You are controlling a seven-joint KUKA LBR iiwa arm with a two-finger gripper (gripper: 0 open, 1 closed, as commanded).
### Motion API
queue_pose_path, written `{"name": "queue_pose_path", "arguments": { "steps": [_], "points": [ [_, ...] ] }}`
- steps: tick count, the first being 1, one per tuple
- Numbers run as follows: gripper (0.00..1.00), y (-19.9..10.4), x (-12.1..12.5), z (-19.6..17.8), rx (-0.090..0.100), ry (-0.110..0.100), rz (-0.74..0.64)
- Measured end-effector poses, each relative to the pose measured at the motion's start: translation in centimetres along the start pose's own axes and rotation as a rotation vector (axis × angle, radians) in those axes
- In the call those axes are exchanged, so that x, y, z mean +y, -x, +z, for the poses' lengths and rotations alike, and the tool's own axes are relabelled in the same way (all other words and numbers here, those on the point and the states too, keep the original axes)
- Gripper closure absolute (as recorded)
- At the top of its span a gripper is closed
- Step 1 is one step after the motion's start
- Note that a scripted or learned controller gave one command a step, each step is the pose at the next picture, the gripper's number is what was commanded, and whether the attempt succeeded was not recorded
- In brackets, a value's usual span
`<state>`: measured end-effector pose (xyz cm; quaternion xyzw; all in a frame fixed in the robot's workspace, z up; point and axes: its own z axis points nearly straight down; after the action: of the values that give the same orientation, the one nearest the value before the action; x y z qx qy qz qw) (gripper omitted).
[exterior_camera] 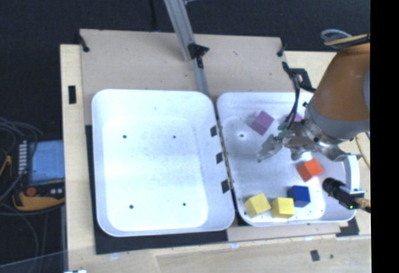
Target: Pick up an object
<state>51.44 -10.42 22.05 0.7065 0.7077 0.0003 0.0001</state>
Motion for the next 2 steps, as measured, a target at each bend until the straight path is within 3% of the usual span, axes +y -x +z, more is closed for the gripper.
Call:
{"name": "queue_pose_path", "arguments": {
  "steps": [1,2],
  "points": [
    [0.0,0.0,0.0,0.0,-0.001,0.001,0.004],
    [0.0,1.2,0.0,5.4,0.0,-0.006,0.003]
  ]
}}
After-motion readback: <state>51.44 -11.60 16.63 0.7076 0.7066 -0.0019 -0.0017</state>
